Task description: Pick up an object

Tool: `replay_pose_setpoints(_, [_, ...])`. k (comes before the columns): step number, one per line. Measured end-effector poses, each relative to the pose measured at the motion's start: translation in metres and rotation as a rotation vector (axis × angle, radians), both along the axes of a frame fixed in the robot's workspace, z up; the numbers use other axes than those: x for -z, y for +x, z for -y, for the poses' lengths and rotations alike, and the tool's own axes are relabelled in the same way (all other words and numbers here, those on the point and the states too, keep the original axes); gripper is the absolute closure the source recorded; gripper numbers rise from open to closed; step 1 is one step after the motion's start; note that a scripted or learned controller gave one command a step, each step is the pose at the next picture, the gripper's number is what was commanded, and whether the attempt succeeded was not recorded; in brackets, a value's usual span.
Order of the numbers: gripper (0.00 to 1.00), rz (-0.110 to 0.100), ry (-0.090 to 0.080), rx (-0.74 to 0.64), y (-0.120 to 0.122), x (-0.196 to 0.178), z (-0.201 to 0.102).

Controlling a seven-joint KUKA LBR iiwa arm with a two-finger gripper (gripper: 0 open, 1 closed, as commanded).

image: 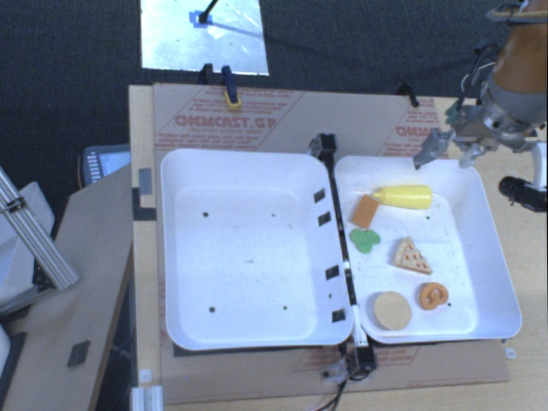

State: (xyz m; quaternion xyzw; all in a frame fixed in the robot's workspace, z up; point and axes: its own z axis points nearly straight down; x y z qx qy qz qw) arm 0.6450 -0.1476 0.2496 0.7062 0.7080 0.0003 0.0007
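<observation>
The right bin (pixel 492 229) holds a yellow bottle (pixel 404 197) lying on its side, an orange block (pixel 366 211), a green leafy piece (pixel 366 241), a tan waffle wedge (pixel 412 257), an orange pretzel (pixel 433 296) and a round tan disc (pixel 392 310). My gripper (pixel 449 152) hangs over the bin's far rim, above and to the right of the yellow bottle. Its two fingers stand apart, open, with nothing between them.
The left bin (pixel 248 247) sits beside the right one, joined by black clips (pixel 330 221) along the divide. Both rest on a cardboard sheet (pixel 257 118). A shiny metal plate (pixel 203 24) lies on the dark floor behind.
</observation>
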Motion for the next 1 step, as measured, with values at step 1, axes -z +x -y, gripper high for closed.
replay_pose_setpoints(1, [0.00,0.022,-0.002,-0.007,0.0254,-0.1958,-0.0441])
